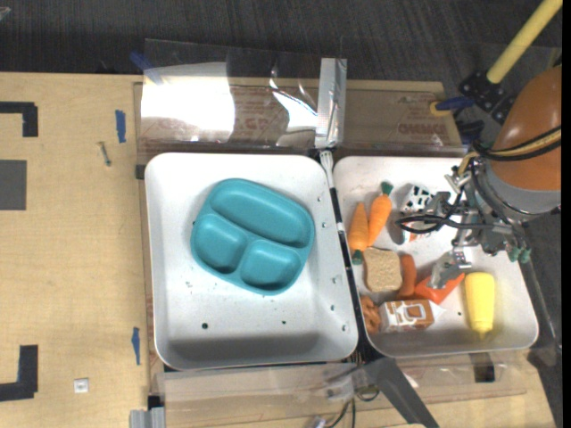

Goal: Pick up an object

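The right white bin (528, 330) holds a pile of toy food. Two orange carrots (379, 217) (359, 228) lie at its left, beside a brown bread slice (382, 272) and a small printed box (408, 315). A yellow corn-like piece (479, 300) lies at the right, and a black-and-white toy (412, 199) sits near the back. My gripper (453, 264) hangs low over the middle of this bin, just above an orange-red piece (443, 290). I see nothing lifted clear of the bin floor.
The left white bin (178, 315) bears a teal divided plate (252, 234). Clear plastic sheeting (268, 105) and a metal strip (330, 101) lie behind the bins. The grey arm with its orange band (531, 141) and cables crowds the right bin's back right corner.
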